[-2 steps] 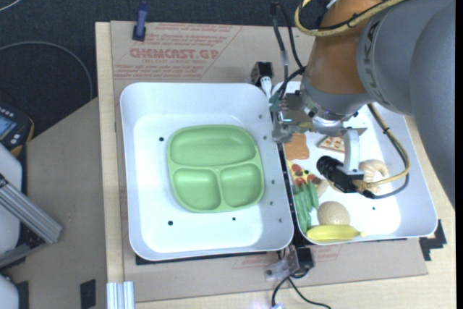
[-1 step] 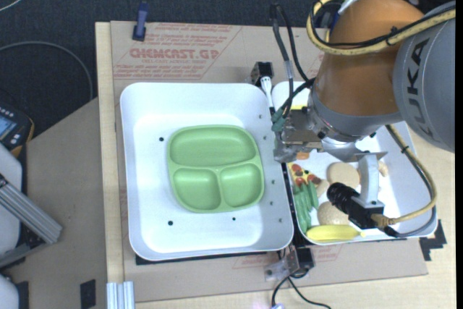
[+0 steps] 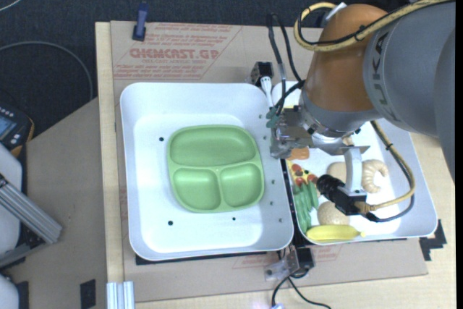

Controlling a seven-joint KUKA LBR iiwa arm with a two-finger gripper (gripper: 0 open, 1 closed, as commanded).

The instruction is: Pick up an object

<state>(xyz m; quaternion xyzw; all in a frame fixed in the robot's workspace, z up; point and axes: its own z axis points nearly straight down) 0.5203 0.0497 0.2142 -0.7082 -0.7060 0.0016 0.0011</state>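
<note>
The pincer [image 3: 291,143] hangs low over the left edge of the right bin [image 3: 412,155]; I cannot tell its opening or load. Below it, small toy foods crowd together: green beans [image 3: 302,199], a banana [image 3: 333,232], a shell [image 3: 373,174]. Such crowding could cause a miss or double grab.

The left bin [image 3: 137,155] lay open from above, holding a green divided tray [image 3: 215,168] with bare floor around it. The arm [image 3: 362,76] overhung the right bin [image 3: 419,217], whose crowded toy food [image 3: 333,217] left little passage.
</note>
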